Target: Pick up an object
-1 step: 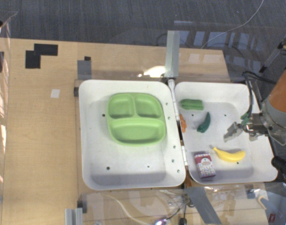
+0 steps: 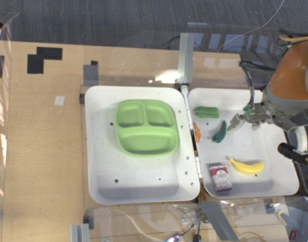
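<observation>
Dark green pickle (image 2: 220, 132), curved and seemingly glossy, lies tilted just beside the claw (image 2: 236, 123), whose fingers stand spread apart.

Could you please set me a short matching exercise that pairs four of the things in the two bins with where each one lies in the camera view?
Things:
1. green divided plate
2. banana
3. red-and-white box
4. light green block

Places:
A. right bin, near front edge, toward its left side
B. right bin, far left part
C. middle of left bin
D. right bin, front, just right of the box

Pairs: 1-C, 2-D, 3-A, 4-B
</observation>
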You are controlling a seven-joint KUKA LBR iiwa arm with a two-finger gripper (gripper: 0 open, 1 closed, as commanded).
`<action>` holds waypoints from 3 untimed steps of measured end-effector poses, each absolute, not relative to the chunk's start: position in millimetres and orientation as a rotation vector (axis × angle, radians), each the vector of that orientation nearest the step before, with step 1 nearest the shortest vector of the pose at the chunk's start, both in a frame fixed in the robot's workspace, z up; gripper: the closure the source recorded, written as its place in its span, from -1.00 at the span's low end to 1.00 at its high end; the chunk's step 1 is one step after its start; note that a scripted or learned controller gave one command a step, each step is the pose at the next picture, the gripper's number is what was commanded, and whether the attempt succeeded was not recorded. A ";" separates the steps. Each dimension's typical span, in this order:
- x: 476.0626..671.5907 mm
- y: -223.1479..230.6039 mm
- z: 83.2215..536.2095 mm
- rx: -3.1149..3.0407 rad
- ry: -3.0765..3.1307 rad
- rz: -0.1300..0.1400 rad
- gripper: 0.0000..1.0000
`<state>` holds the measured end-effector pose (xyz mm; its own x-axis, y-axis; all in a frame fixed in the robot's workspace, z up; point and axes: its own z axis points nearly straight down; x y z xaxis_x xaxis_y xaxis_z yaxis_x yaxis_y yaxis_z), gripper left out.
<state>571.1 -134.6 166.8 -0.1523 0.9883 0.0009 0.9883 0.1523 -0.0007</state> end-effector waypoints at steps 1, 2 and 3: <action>607.3 -94.2 92.1 -1.837 -2.553 -0.004 -1.00; 617.2 -112.3 144.2 -1.989 -2.434 -0.002 -1.00; 593.5 -116.6 90.9 -1.771 -2.610 -0.013 -1.00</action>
